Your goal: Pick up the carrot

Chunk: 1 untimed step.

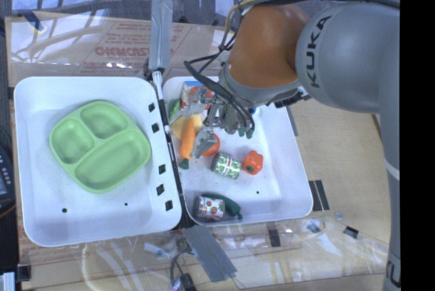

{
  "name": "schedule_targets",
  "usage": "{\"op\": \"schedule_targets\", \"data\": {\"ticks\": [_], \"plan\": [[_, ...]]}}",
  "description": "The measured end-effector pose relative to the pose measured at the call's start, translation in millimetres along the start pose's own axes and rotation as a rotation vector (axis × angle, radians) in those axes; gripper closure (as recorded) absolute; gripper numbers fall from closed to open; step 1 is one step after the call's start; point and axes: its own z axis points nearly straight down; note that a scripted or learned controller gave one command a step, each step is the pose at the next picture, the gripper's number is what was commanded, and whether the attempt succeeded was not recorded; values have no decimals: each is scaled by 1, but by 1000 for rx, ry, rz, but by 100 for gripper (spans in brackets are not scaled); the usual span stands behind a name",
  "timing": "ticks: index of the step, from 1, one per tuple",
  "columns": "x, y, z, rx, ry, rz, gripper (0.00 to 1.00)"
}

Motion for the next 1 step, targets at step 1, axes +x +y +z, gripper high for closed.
{"op": "schedule_targets", "data": {"ticks": [1], "plan": [[-11, -21, -2, 1, -7, -329, 0]]}}
